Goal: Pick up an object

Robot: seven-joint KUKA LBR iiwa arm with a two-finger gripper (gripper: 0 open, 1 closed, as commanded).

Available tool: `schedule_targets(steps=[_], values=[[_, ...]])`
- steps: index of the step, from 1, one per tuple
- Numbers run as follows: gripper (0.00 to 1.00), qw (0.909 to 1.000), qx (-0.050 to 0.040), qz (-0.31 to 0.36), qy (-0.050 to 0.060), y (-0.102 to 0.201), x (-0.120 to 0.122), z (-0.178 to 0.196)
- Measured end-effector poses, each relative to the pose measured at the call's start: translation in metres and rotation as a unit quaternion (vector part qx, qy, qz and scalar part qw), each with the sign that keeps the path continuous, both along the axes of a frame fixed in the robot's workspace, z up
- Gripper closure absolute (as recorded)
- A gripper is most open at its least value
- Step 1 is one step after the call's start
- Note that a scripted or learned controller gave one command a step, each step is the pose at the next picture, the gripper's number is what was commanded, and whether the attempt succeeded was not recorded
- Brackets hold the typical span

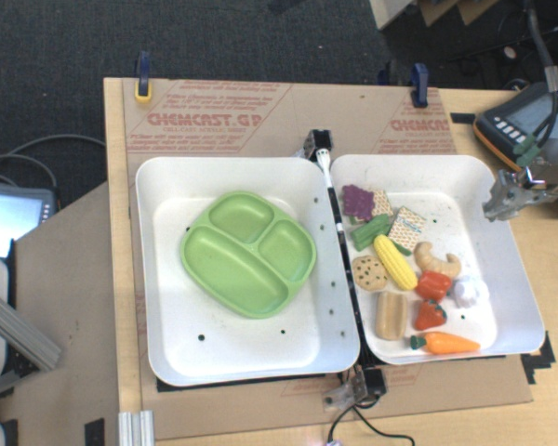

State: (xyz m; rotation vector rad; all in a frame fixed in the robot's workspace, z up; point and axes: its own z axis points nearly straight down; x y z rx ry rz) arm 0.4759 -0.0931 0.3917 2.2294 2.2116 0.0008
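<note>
Toy food items are heaped in the right bin (516, 277): a purple grape bunch (357, 200), a yellow corn cob (394, 260), a cookie (367, 271), a red pepper (433, 286), an orange carrot (449, 344) and a tan bread stick (390, 315) can be made out, all lying close together and partly touching in the bin's left and middle part. The hand (504, 198) is seen at the right bin's upper right rim, above the bin wall and apart from the food, reached in from the right at a slant; nothing is seen held by it, and whether it is spread or pressed together cannot be told, since it is small and blurred. In the left bin (158, 249) a green divided plate (249, 254) is laid flat near the middle. Both bins are set side by side, touching along their inner rims, on a brown printed board (214, 119) held by clamps (143, 74) on the tabletop (74, 277). Dark carpet (167, 17) is seen beyond the tabletop.
</note>
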Motion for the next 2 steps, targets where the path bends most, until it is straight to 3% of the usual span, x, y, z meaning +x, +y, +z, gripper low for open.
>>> schedule_targets(steps=[1, 2], values=[[0.0, 1.0, 0.0004, 0.004, 0.002, 0.004, 0.003, -0.003], [0.0, 1.0, 0.0015, 0.009, 0.003, 0.094, 0.054, -0.057]])
